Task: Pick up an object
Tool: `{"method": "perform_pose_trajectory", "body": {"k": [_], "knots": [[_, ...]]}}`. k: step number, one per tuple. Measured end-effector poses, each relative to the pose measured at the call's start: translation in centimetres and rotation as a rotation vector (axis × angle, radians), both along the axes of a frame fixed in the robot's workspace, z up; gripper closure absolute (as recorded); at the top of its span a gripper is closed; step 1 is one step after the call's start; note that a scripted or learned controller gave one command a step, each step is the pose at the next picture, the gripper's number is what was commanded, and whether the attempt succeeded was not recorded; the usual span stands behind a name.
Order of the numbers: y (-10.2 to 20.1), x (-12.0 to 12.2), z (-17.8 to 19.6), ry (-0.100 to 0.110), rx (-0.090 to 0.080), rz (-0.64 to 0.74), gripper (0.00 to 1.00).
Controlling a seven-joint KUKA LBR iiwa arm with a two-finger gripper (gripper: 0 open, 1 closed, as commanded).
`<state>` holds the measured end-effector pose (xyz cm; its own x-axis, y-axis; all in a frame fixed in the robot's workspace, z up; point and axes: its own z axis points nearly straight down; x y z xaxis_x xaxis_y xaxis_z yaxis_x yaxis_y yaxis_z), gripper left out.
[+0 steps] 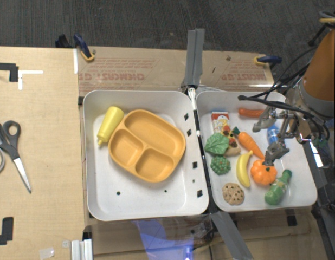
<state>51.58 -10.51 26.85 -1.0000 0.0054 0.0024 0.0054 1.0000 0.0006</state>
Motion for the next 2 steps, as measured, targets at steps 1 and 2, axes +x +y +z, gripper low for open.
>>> {"method": "perform_pose_trajectory", "body": {"k": [1,2], "knots": [[-4.95,0.24,-16.20,0.001,0.001,0.031,0.00],[-4.82,0.37,-15.54,0.002,0.001,0.035,1.00]]}}
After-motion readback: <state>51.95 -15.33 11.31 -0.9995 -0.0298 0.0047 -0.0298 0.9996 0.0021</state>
